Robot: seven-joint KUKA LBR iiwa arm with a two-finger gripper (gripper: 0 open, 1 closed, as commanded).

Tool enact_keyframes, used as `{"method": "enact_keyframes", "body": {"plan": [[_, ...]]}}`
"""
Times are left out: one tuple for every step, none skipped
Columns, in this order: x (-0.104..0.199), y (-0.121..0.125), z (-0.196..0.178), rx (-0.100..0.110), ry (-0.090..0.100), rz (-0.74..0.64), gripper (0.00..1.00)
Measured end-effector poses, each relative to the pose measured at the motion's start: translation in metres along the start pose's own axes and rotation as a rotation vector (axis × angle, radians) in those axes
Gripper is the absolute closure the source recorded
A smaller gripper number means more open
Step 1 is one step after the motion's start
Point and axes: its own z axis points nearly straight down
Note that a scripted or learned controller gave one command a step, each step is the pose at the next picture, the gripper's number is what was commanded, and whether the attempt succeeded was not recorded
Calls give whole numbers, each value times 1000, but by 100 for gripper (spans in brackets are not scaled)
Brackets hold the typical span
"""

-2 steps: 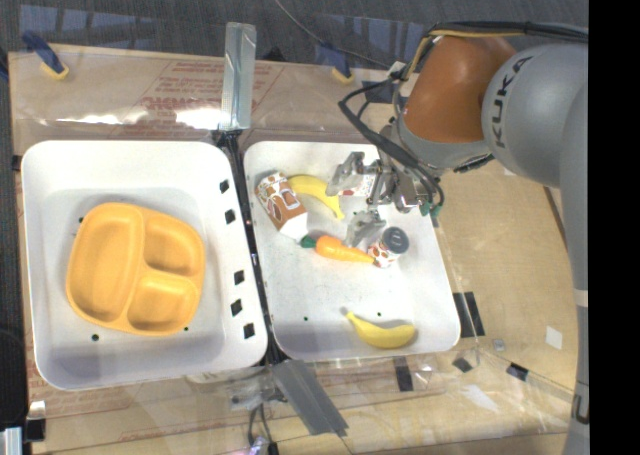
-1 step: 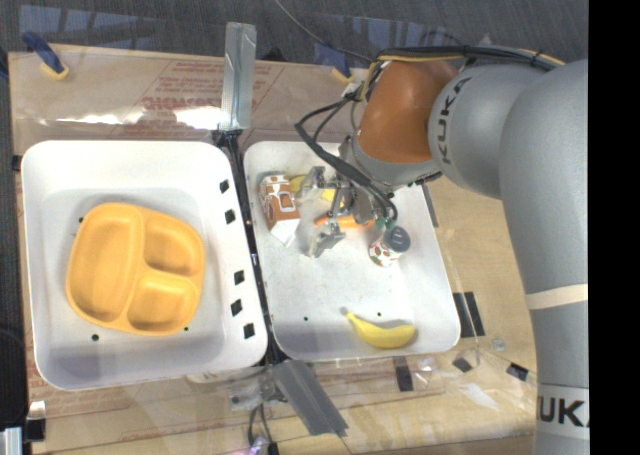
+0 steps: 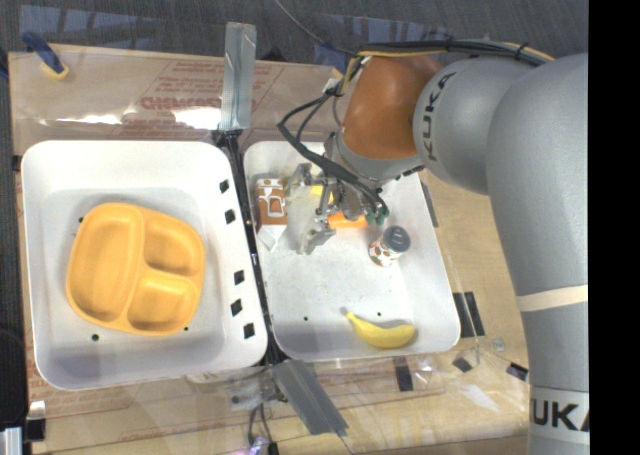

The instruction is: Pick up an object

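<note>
My gripper [image 3: 325, 226] hangs low over the upper middle of the right bin [image 3: 420, 328], under the orange wrist band. A small orange object [image 3: 349, 224] lies right beside it, partly covered by the gripper body. A brown and white box [image 3: 270, 201] sits to the gripper's left near the bin's left wall. To its right stands a small bottle-like object with a grey cap [image 3: 388, 244]. A yellow banana [image 3: 381, 331] lies near the front edge of the right bin.
The left bin [image 3: 60, 168] holds a yellow divided plate [image 3: 135, 267]. The grey arm reaches in from the right and covers the right bin's upper right corner. Cables loop above the wrist. A taped divider [image 3: 240, 213] separates the two bins.
</note>
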Motion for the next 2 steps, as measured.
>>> {"method": "enact_keyframes", "body": {"plan": [[-3,4,-9,-5,-4,-8,100],[-6,-40,-60,-12,-14,-630,100]]}}
